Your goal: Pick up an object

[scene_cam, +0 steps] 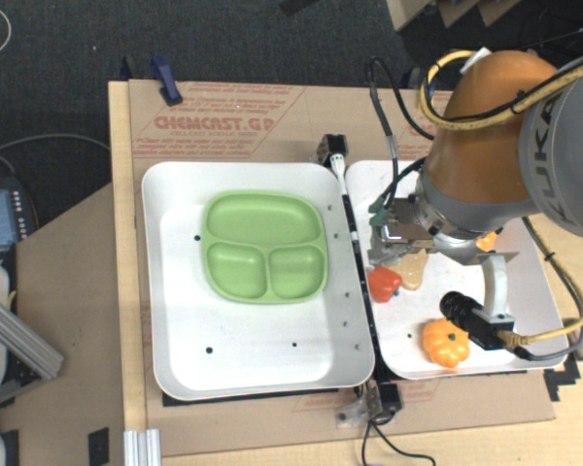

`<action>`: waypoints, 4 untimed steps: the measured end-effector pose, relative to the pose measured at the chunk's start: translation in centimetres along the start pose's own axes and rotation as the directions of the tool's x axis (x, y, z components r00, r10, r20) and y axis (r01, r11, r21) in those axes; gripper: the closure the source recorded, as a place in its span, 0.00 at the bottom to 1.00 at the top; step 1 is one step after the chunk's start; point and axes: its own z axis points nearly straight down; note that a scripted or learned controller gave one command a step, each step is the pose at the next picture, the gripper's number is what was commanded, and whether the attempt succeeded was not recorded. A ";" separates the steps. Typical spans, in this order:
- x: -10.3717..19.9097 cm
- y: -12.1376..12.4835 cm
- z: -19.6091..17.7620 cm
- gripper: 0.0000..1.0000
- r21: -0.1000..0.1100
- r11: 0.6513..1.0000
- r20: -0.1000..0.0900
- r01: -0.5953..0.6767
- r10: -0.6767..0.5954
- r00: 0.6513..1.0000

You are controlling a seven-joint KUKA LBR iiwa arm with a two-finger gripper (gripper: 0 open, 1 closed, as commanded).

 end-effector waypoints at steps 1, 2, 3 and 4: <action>-1.2 -1.4 -13.5 1.00 -0.013 1.000 -0.002 0.001 -0.001 1.000; -3.8 -1.5 -10.5 1.00 0.006 1.000 0.000 -0.004 0.004 1.000; 1.6 -1.6 -7.9 1.00 0.007 1.000 -0.002 0.005 -0.005 1.000; -5.6 -1.5 -7.7 1.00 0.004 1.000 0.001 -0.008 0.008 1.000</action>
